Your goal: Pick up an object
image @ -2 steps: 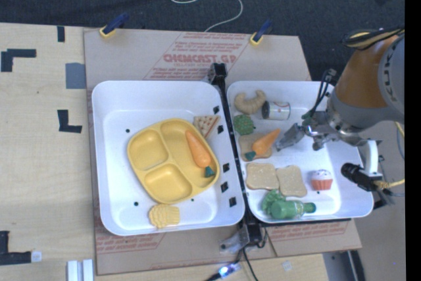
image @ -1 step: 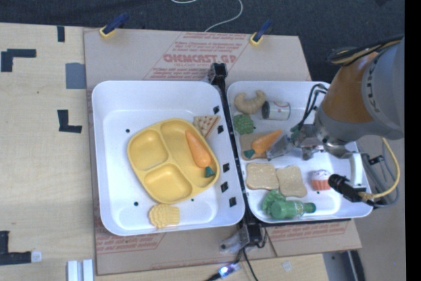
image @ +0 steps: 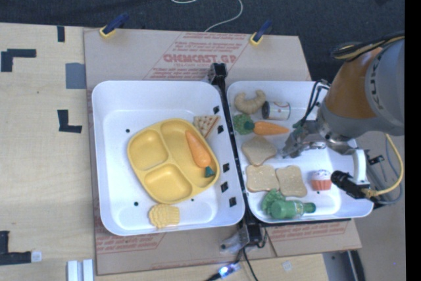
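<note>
Claw [image: 294, 145] low in right bin [image: 342, 210], above bare floor between toy carrot [image: 270, 129] and bread slices; open or closed, cannot tell, too small and dark. Nothing seen gripped. Nearest candidate: flat bread piece [image: 258, 150], just left of claw, slightly lower in frame, long axis roughly diagonal. Carrot just up-left, long axis near horizontal, tip toward claw. Nearer front edge: two toast slices [image: 277, 179] side by side, green bottle-like toy [image: 287, 209], small cupcake [image: 320, 179]. Farther back: broccoli-like green piece [image: 243, 123], small can [image: 279, 110], tan peanut-shaped item [image: 250, 101]. Left bin [image: 108, 141]: yellow divided plate [image: 158, 164] with second carrot [image: 198, 149], corn cob [image: 164, 214] in front, cracker [image: 206, 123] behind. Bins on cardboard sheet [image: 197, 59] over wooden bench [image: 39, 161], dark carpet beyond. Likely short leftward shift plus descent needed; crowded, neighbours close.
</note>
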Tool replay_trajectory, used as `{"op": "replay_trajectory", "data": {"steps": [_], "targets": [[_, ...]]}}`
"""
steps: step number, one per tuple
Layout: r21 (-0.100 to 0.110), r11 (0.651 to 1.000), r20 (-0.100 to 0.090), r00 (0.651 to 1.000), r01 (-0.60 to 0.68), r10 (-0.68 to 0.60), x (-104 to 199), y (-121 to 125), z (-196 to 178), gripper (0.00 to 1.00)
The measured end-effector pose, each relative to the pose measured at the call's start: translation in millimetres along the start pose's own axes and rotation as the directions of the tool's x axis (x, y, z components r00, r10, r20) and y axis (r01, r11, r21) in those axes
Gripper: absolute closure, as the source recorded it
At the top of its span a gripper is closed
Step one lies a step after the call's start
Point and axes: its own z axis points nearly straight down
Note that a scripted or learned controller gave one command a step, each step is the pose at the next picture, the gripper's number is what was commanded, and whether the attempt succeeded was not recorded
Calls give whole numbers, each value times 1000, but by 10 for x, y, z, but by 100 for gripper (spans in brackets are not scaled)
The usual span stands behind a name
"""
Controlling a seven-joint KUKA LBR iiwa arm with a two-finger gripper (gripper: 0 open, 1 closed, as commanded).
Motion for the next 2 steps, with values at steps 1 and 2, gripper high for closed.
{"op": "replay_trajectory", "data": {"steps": [1,2], "targets": [[-5,1000,2,1000,0,0,-22,95,-566,100],[-7,1000,2,1000,1,-1,68,151,-1140,100]]}}
